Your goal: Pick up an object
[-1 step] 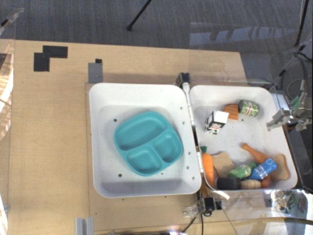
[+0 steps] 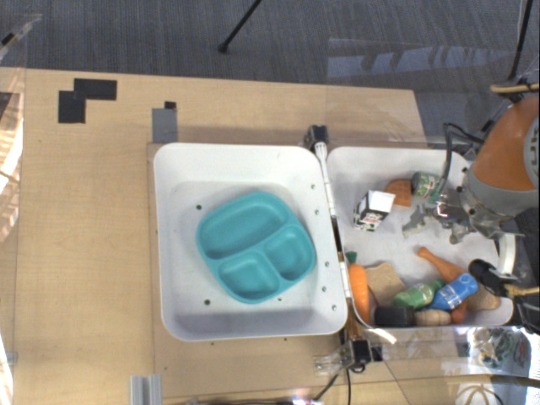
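- Teal plate (image 2: 253, 247) lies in the left bin (image 2: 169, 226).
- The fingers (image 2: 434, 218) hang open over the right bin (image 2: 371, 165), holding nothing.
- Toys sit near: a carrot (image 2: 359, 287), a blue bottle (image 2: 458, 293), a white car (image 2: 372, 208).

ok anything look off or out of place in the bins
Nothing looks spilled or broken. The teal divided plate lies askew in the left bin. The right bin is lopsided: toys are heaped along its near edge, including a carrot and a blue bottle, with a small white toy apart.
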Robot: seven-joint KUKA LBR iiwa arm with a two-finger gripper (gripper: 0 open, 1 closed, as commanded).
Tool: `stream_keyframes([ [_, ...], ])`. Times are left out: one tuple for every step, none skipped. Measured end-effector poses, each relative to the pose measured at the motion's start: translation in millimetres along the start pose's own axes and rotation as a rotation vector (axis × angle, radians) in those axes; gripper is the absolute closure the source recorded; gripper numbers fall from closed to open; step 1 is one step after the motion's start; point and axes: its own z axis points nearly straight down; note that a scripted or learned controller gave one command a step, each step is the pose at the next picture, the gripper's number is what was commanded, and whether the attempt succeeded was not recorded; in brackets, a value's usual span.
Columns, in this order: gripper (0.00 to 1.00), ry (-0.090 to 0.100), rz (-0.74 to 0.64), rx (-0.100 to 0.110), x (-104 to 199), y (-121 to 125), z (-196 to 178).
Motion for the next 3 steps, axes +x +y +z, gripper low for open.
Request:
stream_keyframes([
  [0.0, -0.004, -0.07, -0.025, -1, -37, 21],
  [1.0, -0.004, -0.071, -0.033, 1, -34, 9],
  [1.0, -0.003, -0.001, -0.03, 46, -77, -102],
])
